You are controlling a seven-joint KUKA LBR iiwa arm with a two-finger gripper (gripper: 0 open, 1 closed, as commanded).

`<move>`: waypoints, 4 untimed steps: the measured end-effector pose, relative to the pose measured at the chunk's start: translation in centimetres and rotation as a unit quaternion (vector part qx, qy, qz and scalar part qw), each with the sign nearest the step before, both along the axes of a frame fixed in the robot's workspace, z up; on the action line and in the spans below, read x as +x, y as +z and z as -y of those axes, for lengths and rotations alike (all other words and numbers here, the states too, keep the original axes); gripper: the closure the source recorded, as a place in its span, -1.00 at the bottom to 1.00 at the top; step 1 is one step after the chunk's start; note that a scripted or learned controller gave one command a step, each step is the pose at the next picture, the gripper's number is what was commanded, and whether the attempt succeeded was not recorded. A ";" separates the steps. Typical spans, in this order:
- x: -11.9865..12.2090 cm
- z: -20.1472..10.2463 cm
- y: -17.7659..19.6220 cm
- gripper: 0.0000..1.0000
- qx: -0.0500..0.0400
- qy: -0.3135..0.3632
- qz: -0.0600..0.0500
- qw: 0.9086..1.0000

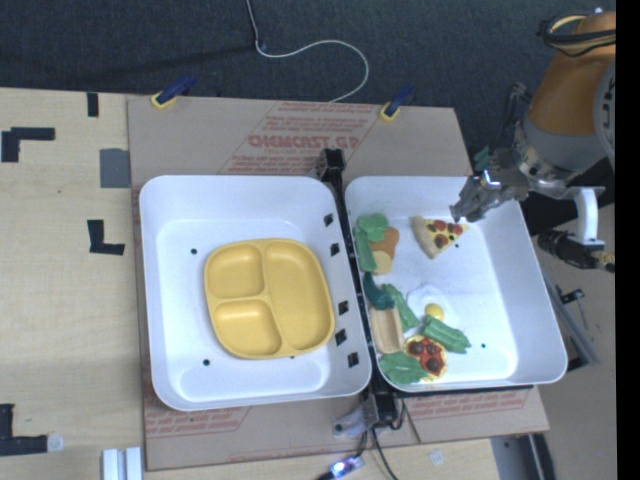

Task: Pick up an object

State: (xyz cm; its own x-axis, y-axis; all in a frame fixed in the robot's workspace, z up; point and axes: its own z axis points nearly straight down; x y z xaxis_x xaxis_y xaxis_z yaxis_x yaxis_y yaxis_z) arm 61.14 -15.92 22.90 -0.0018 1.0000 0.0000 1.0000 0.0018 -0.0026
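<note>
two white bins sit side by side on the counter (60,268), on a sheet of cardboard (290,138). the left bin (165,203) holds one thing, a yellow plate (268,297) with three compartments, lying flat near the bin's middle. the right bin (535,318) holds the toy food, most of it crowded along its left wall: one pizza slice (438,235) lying apart toward the upper middle, one green leafy piece on a tan bun (376,240) near the upper left, one dark green piece (382,294) below that, one long tan bread piece (386,330) upright along the wall, one fried egg (430,308) with a yellow yolk, one green pod (447,338) just beside the egg, and one leafy piece with red spots (420,360) at the lower left. my jaws (470,205) hang over the upper right part of the right bin, just beside the pizza slice's right corner, and i cannot tell whether they are apart or together. one white cable (310,53) loops across the dark floor above the cardboard.
</note>
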 end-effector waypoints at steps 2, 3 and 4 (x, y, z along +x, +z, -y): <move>-6.8 -7.7 0.2 1.00 0.001 0.001 0.000 1.000; -7.6 -10.5 0.3 1.00 0.001 0.001 0.000 1.000; -9.2 -10.6 -0.3 1.00 0.000 -0.001 -0.001 1.000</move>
